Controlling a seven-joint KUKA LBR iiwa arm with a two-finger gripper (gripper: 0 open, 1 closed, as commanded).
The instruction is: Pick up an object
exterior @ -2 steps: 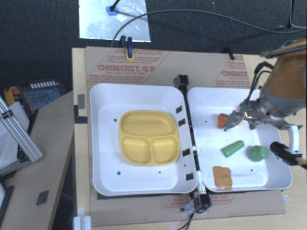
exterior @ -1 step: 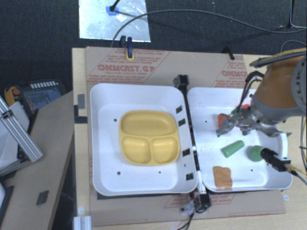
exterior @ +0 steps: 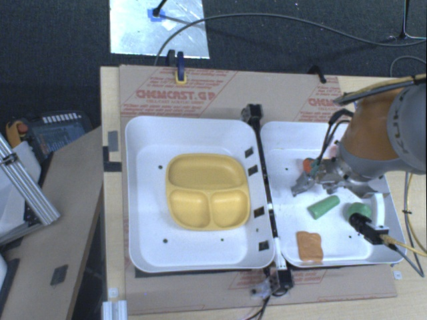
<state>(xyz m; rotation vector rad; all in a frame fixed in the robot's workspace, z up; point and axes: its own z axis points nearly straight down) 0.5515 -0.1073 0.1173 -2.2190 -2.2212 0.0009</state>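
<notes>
Green block (exterior: 323,207) lies just near-right of the gripper (exterior: 303,182), long axis slanting far-right; whether the gripper is open, I cannot tell.

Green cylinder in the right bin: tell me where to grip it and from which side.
Grip the green cylinder at mid-length, coming straight down, fingers closing across its narrow width. It lies flat on the right bin floor, tilted diagonally, with bare floor along both long sides.
</notes>
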